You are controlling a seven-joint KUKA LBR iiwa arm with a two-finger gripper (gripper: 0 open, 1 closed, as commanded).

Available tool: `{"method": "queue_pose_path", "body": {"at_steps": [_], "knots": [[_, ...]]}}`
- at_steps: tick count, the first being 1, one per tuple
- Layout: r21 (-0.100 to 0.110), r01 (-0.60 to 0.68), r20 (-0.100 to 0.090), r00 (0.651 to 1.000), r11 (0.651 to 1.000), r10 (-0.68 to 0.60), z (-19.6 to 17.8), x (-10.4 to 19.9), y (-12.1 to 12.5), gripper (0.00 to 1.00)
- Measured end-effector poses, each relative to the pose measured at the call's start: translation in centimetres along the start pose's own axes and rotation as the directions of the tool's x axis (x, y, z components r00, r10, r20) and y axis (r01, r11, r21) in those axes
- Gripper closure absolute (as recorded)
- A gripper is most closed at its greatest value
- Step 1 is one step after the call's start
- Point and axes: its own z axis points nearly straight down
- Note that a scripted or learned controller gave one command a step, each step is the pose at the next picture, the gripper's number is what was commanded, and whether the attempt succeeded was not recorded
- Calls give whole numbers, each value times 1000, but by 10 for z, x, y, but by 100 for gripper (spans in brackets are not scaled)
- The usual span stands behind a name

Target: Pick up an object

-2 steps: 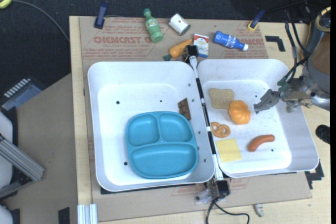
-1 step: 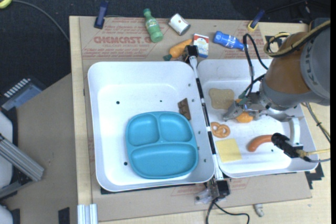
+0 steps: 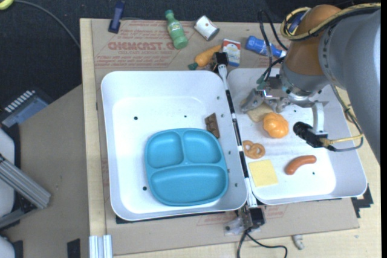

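Note:
My gripper [image 3: 266, 103] hangs low over the back left part of the right bin [image 3: 344, 173], open, its fingers spread with nothing held between them. A tan, bread-like piece [image 3: 256, 113] lies on the bin floor just under the left finger. An orange fruit [image 3: 276, 125] sits right in front of the gripper. Further forward lie a pretzel [image 3: 253, 149], a yellow cheese slice [image 3: 263, 172] and a reddish sausage [image 3: 300, 164].
The left bin [image 3: 121, 99] holds a blue divided plate [image 3: 185, 165] and a small brown piece [image 3: 211, 124] by its right wall. Behind the bins lie a green bottle [image 3: 176, 30], a white can [image 3: 206, 27], a carrot [image 3: 205, 58] and a blue item [image 3: 260, 45]. The arm [image 3: 344, 51] covers the right bin's back right.

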Motion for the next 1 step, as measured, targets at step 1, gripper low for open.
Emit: {"method": "queue_pose_path", "body": {"at_steps": [1], "knots": [[-5, 1, 1, 1000, 1000, -1, -102, 24, 18, 0]]}}
